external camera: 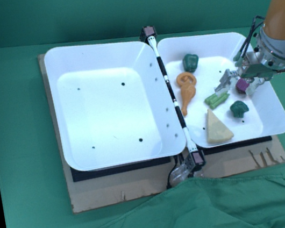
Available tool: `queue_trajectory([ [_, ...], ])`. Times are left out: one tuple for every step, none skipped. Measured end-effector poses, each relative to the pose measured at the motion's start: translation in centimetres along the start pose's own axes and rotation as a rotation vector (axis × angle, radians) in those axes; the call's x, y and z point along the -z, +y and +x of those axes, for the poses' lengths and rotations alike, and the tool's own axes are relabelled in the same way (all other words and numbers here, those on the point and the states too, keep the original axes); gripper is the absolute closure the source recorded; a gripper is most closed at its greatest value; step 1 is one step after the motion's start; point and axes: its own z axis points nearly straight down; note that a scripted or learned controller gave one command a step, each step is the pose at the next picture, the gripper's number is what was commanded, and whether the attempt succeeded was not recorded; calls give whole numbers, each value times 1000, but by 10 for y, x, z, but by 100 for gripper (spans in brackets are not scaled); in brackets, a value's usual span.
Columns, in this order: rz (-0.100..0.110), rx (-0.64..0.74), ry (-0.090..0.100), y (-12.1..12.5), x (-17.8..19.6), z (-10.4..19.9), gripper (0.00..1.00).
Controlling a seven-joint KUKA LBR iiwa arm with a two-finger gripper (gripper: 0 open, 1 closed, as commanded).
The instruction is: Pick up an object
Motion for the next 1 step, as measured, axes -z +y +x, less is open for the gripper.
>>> queue_trajectory([
  [7, 0, 0, 45, -90, -1, 0],
])
